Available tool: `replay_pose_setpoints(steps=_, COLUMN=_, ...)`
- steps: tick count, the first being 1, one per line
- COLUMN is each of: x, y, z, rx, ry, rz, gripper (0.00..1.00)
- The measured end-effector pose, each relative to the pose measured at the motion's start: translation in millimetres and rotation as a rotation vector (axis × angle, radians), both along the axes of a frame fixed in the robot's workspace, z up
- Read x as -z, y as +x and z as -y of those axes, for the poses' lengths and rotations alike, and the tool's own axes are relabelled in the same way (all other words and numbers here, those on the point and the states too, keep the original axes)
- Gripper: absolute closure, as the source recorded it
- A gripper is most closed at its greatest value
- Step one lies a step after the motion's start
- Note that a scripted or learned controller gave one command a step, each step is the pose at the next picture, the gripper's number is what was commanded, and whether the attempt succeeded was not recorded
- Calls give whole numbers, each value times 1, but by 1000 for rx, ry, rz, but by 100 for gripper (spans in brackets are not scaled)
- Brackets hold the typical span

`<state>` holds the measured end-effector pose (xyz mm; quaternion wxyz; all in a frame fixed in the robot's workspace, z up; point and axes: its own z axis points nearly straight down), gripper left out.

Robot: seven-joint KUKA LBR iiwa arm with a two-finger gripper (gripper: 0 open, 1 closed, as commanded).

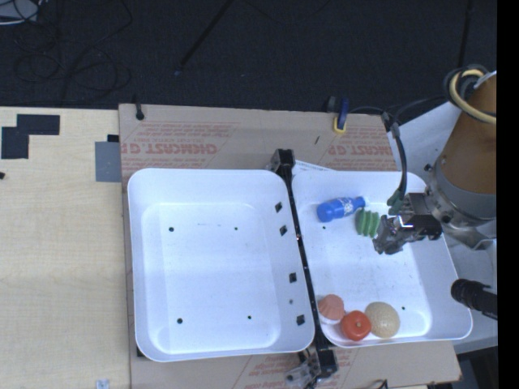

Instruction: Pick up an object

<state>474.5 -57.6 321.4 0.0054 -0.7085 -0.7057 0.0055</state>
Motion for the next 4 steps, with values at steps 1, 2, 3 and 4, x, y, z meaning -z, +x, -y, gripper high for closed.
replay_pose_setpoints(steps=1, x=-105, y=24, z=-26, rx=-8, ry=0, rz=25, gripper=100)
replay_pose_setpoints(steps=2, x=-18, y=-1, z=39, rx=3, ry=-1, rz=4, gripper=100)
replay_pose_setpoints(steps=3, x=-98, y=103, z=68, rx=-7, ry=-5, rz=26, gripper=100)
replay_pose_setpoints(steps=4, x=-1, y=77, z=80, rx=-2, ry=2, rz=4, gripper=100)
